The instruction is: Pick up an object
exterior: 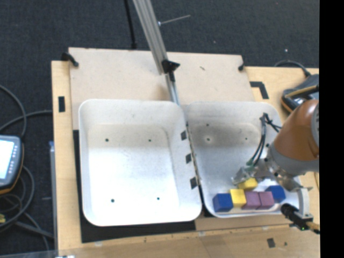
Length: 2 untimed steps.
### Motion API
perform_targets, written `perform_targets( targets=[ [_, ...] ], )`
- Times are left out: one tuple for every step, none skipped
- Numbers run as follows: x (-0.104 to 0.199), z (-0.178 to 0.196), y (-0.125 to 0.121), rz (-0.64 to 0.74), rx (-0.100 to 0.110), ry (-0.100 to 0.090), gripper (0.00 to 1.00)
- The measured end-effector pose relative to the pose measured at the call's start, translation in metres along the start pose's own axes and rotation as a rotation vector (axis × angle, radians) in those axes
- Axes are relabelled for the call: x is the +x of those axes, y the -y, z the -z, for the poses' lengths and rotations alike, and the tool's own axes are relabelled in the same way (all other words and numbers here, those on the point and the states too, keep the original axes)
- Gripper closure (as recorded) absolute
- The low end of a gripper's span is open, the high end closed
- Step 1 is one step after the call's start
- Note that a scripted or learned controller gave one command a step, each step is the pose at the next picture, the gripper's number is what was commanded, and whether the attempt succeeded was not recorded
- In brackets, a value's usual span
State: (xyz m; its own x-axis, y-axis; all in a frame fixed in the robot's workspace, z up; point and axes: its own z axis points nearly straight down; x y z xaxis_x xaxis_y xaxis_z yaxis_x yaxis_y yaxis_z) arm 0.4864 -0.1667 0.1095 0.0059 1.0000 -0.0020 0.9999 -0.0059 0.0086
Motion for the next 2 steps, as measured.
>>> perform_targets(
  targets=[
    [0.061, 0.032, -0.061, 0.015, 0.002, -0.003, 1.00],
    [0.128, 0.090, -0.073, 0.016, 0.001, -0.005, 1.00]
  ],
)
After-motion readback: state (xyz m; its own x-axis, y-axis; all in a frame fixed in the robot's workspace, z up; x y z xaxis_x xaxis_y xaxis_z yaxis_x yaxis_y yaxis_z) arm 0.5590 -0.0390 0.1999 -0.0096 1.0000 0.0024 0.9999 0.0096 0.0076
